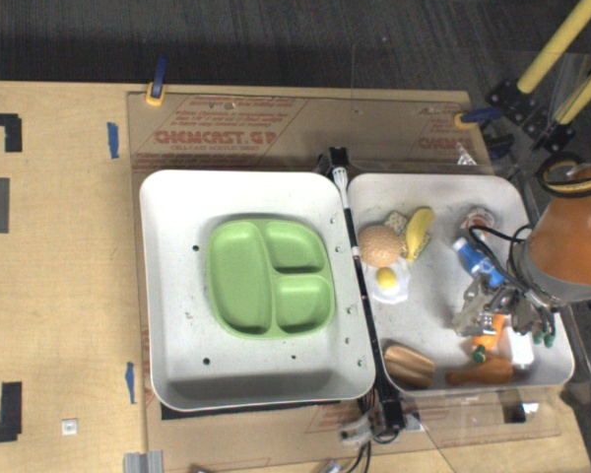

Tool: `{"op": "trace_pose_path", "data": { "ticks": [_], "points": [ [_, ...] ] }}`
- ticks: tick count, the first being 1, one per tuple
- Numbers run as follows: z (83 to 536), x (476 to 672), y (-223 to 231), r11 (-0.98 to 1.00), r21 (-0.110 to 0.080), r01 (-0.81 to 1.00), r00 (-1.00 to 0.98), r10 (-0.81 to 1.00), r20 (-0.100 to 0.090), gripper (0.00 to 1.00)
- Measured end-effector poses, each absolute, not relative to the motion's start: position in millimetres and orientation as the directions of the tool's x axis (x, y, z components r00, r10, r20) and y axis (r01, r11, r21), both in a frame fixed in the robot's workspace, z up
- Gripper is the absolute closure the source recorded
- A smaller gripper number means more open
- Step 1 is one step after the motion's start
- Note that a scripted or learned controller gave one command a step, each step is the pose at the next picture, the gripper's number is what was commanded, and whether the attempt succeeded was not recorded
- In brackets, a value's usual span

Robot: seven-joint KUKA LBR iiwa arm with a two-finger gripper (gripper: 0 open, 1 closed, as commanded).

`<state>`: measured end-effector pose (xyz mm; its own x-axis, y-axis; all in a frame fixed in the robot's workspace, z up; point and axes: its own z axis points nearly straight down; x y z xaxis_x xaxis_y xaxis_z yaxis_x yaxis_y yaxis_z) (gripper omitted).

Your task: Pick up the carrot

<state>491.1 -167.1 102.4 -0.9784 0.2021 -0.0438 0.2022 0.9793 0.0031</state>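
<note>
Carrot point(483, 370): a slim orange-brown root lying flat near the front right corner of the right bin point(438, 264), partly hidden beneath the gripper point(492, 328). The gripper's metal parts and cables blur together above the carrot; whether it is released or clenched cannot be told. Also in the right bin: a banana point(418, 232), a tan egg-shaped item point(379, 245), a fried egg point(389, 282) and a bread loaf point(408, 363). The left bin point(177, 264) holds a green divided plate point(271, 277).
</note>
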Motion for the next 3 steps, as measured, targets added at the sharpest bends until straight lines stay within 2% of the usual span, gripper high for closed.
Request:
{"op": "trace_pose_path", "data": {
  "ticks": [1,2,3],
  "points": [
    [101.9,490.7,-167.0,0.979,0.004,0.203,-0.978,0.203,-0.043,0.00],
    [113.1,493.7,-167.4,0.978,0.004,0.207,-0.977,0.207,-0.055,1.00],
    [112.6,493.5,-167.1,0.978,0.004,0.207,-0.977,0.207,-0.054,0.00]
  ]
}}
